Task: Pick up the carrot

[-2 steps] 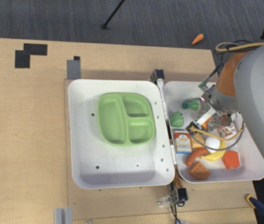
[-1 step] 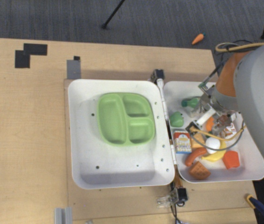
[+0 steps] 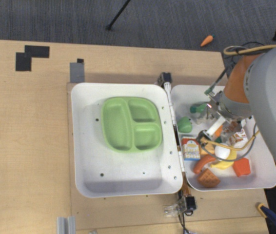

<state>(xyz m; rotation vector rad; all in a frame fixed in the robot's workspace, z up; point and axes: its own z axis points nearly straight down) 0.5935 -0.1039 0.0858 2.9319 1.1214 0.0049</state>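
Right bin (image 3: 267,177): the carrot (image 3: 216,129), orange and white-tipped, lies slanted in the clutter mid-bin, directly under the gripper (image 3: 217,115), whose opening you cannot tell; judge it light, stiff, smooth plastic—grasp it across the thick middle.

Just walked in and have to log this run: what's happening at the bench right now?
The grey arm reaches in from the right, with its hand down over the right bin, among a pile of toy food. A slim orange-and-white piece that may be the carrot lies right at the hand, but a grasp cannot be made out. A yellow banana, an orange block and a small picture box lie nearby. The left bin holds a green divided plate.
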